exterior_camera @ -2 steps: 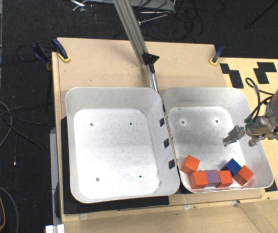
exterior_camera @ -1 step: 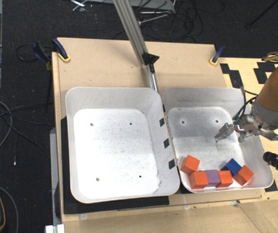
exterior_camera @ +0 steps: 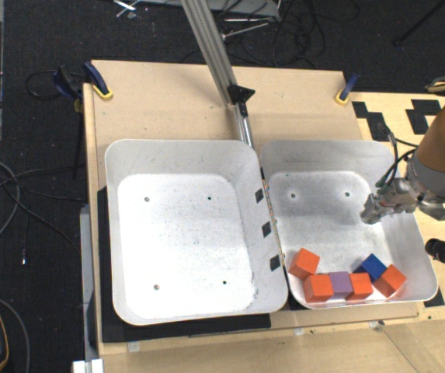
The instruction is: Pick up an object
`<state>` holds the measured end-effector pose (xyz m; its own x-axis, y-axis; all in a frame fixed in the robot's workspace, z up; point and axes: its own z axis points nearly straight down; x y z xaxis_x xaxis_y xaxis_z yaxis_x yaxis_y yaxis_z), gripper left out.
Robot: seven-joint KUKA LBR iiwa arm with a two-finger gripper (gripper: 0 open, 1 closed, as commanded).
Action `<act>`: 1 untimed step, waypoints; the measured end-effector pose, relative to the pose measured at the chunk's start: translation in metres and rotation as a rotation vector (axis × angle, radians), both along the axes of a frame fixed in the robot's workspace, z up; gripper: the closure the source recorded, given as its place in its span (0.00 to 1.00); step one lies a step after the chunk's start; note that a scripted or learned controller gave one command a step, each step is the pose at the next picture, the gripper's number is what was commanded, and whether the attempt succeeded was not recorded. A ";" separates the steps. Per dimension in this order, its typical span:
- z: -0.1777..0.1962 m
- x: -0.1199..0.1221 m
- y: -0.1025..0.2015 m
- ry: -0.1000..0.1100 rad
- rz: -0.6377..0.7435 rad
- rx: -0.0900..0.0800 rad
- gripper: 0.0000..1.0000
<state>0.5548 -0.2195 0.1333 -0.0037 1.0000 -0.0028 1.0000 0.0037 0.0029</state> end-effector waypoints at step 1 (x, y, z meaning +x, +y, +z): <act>-0.040 0.073 -0.004 -0.002 0.002 0.001 1.00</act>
<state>0.6274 -0.2234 0.0936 -0.0057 1.0000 -0.0015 1.0000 0.0057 0.0044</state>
